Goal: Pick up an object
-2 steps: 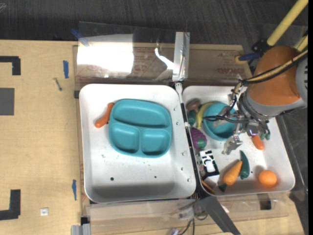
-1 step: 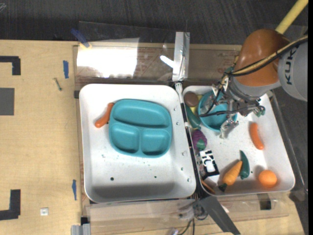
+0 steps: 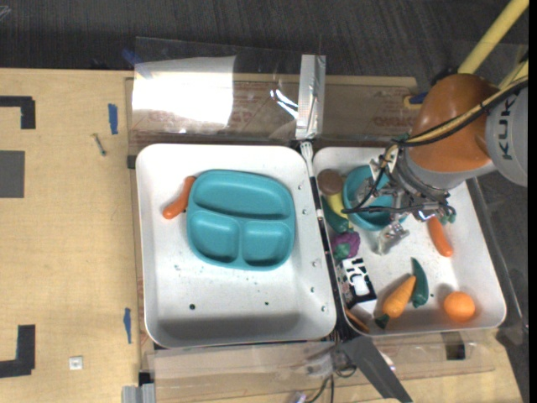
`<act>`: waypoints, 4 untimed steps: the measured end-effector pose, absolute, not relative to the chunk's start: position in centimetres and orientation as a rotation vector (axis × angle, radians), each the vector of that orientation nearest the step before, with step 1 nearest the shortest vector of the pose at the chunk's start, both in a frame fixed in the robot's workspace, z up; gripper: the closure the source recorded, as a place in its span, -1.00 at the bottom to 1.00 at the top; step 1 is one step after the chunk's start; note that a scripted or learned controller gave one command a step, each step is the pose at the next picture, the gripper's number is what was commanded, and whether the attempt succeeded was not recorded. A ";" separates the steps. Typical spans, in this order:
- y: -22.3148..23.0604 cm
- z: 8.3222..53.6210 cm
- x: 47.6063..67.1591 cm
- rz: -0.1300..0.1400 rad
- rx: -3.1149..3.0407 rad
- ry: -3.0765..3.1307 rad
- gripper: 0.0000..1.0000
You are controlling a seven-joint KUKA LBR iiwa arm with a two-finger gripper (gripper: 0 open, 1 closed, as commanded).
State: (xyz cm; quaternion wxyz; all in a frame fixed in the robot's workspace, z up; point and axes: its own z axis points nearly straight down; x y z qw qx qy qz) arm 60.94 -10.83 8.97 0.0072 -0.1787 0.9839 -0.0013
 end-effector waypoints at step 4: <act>-11.9 10.1 55.6 -0.013 -0.887 2.985 -1.00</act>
